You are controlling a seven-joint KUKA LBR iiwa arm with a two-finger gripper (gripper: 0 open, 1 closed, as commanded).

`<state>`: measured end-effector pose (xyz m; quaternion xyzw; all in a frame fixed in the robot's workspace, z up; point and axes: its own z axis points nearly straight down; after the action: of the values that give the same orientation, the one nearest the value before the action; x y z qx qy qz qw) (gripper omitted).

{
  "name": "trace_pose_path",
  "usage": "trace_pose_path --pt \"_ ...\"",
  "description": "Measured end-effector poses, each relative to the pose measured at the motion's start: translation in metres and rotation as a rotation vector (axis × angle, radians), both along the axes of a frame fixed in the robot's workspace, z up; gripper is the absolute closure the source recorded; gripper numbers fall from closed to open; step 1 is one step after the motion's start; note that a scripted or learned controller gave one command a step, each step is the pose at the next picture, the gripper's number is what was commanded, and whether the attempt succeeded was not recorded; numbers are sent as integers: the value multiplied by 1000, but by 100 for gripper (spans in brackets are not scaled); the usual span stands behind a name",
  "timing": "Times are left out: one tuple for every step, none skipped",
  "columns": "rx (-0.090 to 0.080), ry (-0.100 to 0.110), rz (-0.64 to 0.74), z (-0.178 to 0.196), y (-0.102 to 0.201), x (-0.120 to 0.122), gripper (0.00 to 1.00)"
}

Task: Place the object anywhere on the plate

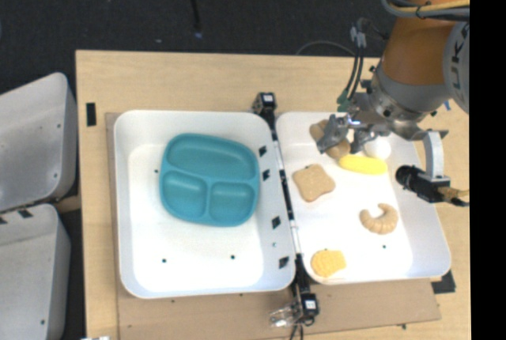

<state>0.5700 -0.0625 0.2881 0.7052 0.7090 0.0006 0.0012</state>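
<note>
Pale wood shows around two shallow white bins set side by side on the table point(95, 85). The left bin point(134, 251) holds a teal plate point(210, 179) with three compartments, one large across the top and two smaller below; it lies in the upper middle of the bin, well apart from the food. A row of small black clips runs down the seam between the bins. In the right bin point(419, 247) a tan slice of toast point(314, 183) lies near the seam, and below it, close to the near rim, sits a round golden cookie or cracker point(327, 262). Further right a croissant point(380, 219) curls in the middle of the bin. Above it a yellow piece like a banana point(364, 165) lies flat, with a small white rounded thing point(379, 147) just beside its upper edge and a brownish item point(338, 149), partly hidden, at the upper left. The claw point(341, 133) hangs over that brownish item at the top of the right bin; whether it is spread or closed, or grips anything, I cannot tell, since the wrist hides it. The grey arm with its orange band point(423, 30) reaches in from the right.
</note>
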Motion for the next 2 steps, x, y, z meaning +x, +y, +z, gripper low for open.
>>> trace_pose_path --pt "0 0 0 -22 43 31 100" --pt "0 -1 0 -32 91 67 100"
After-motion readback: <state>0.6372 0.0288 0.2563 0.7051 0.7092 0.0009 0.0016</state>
